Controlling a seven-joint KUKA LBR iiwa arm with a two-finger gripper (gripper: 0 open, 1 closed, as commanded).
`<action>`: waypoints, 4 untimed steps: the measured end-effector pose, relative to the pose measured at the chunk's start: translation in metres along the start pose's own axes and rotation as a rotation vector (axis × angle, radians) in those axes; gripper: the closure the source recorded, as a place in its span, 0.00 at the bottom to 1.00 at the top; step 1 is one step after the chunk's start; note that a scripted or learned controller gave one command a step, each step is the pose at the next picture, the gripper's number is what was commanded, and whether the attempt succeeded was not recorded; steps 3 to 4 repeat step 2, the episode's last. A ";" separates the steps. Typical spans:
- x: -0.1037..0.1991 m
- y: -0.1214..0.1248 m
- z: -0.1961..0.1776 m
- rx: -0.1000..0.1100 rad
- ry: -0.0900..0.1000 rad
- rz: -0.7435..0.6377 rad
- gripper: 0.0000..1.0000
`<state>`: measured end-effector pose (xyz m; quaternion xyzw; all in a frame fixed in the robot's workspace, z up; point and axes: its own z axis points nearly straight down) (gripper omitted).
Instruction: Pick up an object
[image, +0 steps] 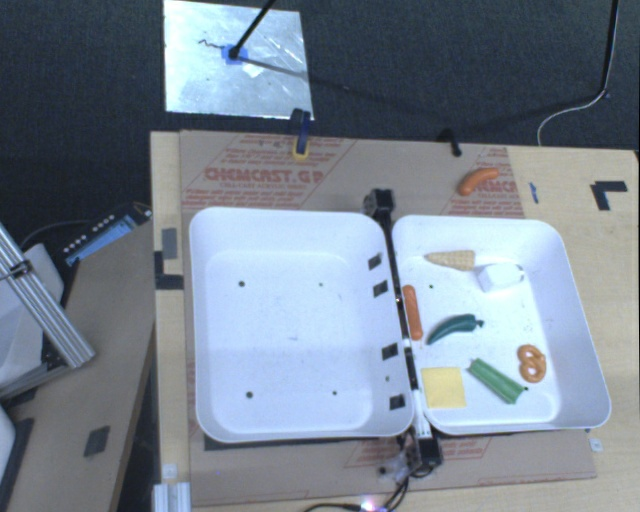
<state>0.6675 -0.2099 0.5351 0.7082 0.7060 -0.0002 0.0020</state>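
Note:
The right bin (570, 290) holds several small toy foods. A tan cone (451, 260) lies near its back, with a white block (497, 277) just to its right. An orange sausage (411, 311) rests along the bin's left wall. Beside it lies a dark green pepper (454, 326). A yellow square (443, 387) sits at the front left, a light green pod (496, 381) to its right, and an orange pretzel (531, 362) near the right wall.
The left bin (215, 300) adjoins the right one, joined by black clips (381, 289). Another orange sausage (478, 180) lies on the cardboard behind the right bin. A silver sheet (238, 58) lies at the back left. A metal frame (40, 310) stands at the left edge.

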 end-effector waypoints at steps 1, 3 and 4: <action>0.063 0.001 -0.001 -0.001 0.004 -0.013 1.00; 0.106 0.001 -0.001 -0.001 0.004 -0.011 1.00; 0.106 0.001 -0.001 -0.001 0.004 -0.011 1.00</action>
